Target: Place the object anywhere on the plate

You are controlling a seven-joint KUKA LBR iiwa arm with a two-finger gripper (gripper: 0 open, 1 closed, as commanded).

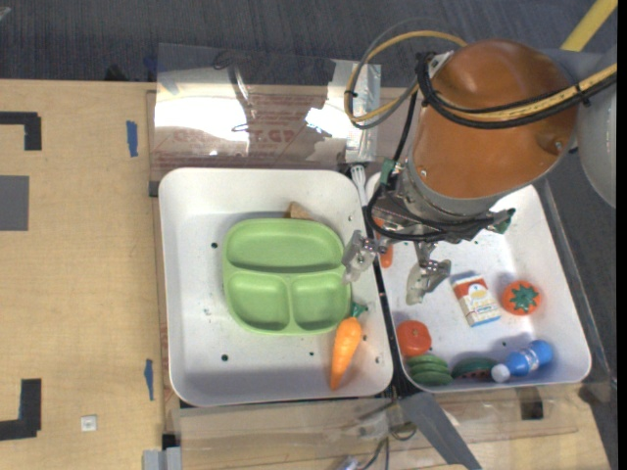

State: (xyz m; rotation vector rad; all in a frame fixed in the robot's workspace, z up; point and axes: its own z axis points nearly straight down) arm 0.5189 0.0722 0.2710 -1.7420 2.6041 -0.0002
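Landmark: green 3-compartment plate (pixel 287 275), sitting in the left white bin (pixel 186 292). Plate compartments bare.

Gripper (pixel 394 267) hangs just right of the plate, over the wall between the 2 bins. Fingers spread wide apart, 1 finger (pixel 359 254) at the plate's right rim, the other (pixel 426 280) over the right white bin (pixel 558 302). Nothing between them.

Toy carrot (pixel 344 350) lies off the plate, just past its lower-right corner, on the left bin floor, green top toward the plate. Small brown item (pixel 299 211) peeks out behind the plate's far rim, can't tell what it is.

Well right of the plate, in the right bin: red tomato (pixel 413 337), dark green vegetable (pixel 427 368), small carton (pixel 476 300), orange-red fruit with green top (pixel 521 298), blue bottle with white cap (pixel 522 361).
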